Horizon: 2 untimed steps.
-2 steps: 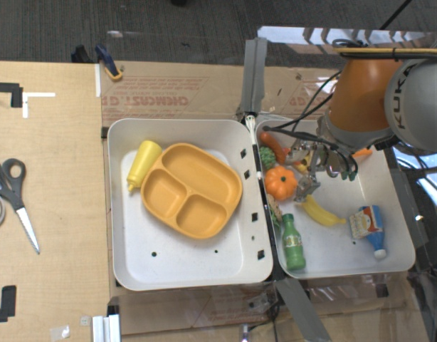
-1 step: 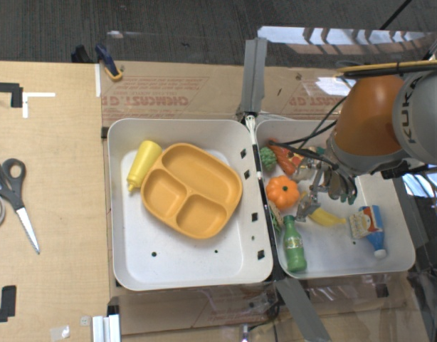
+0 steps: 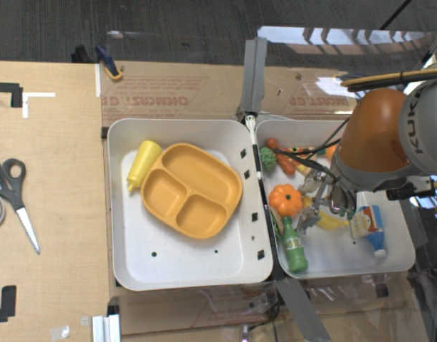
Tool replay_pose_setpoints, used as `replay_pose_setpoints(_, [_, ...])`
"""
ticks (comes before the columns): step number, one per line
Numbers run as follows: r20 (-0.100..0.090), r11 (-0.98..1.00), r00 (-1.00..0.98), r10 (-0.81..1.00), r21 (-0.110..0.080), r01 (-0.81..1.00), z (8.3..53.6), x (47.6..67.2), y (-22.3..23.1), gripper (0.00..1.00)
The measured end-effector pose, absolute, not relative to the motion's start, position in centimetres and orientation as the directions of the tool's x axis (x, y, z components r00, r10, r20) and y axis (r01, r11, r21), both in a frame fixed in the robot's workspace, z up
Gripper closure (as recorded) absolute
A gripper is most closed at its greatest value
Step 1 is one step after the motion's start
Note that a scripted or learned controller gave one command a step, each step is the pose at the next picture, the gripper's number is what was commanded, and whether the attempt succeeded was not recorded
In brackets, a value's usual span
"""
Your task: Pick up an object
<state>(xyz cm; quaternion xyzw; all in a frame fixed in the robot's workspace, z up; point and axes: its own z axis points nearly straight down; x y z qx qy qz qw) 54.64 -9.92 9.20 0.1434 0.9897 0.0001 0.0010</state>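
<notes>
My gripper hangs low over the right bin, under the grey arm with its orange band. It looks open, with nothing seen between its fingers. An orange pumpkin toy lies just left of it. A green bottle lies below-left of the gripper, and a yellow piece sits right beside it. At the bin's far left are a carrot and a green vegetable. A white, blue and red tube lies to the right, partly under the arm.
The left bin holds a yellow divided plate and a yellow bottle at its upper left. A ridge separates the two bins. Scissors lie on the wooden bench at far left.
</notes>
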Motion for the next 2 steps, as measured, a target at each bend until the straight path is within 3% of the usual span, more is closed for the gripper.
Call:
replay_pose_setpoints(1, [-0.006,0.96,-0.96,0.282,0.0,0.282,10.14,54.77,-9.93,1.0])
replay_pose_setpoints(2, [-0.006,0.96,-0.96,0.282,0.0,0.282,10.14,54.77,-9.93,0.0])
